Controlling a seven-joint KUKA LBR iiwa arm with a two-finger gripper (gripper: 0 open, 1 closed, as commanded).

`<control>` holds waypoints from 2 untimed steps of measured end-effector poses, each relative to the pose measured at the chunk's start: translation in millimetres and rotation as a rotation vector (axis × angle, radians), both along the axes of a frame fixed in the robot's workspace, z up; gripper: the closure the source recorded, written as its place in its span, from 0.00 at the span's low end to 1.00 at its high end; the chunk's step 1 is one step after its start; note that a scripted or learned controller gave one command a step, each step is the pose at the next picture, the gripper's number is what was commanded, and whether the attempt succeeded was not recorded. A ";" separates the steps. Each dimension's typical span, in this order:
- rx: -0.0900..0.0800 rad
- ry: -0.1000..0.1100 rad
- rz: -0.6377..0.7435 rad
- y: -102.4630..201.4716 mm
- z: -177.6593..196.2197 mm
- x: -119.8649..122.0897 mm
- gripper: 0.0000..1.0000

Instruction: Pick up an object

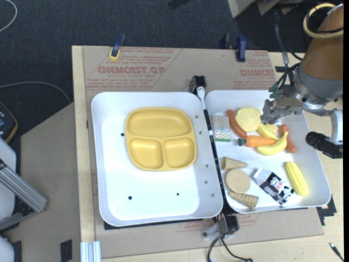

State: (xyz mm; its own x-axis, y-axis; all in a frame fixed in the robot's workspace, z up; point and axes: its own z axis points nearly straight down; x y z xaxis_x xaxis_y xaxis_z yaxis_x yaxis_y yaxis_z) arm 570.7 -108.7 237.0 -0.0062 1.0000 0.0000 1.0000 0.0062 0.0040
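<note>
Pincer (271, 115) hovers low in the right bin (319, 171), finger state impossible to tell; the banana (274, 143) lies just below-left, long axis running crosswise.

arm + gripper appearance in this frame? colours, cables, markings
The arm comes in from the view's right: a large rounded orange-brown section with a grey metallic ring below it, plus a pale ring at the top edge. Dark cables run down its left side. The gripper is a compact grey metal assembly. A black cylindrical part sticks out by the bin's right edge. No readable markings.
</note>
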 end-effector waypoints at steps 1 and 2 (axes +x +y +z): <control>0.000 0.000 -0.001 41.2 0.4 20.7 1.00; 0.000 0.000 0.000 90.3 -3.0 46.8 1.00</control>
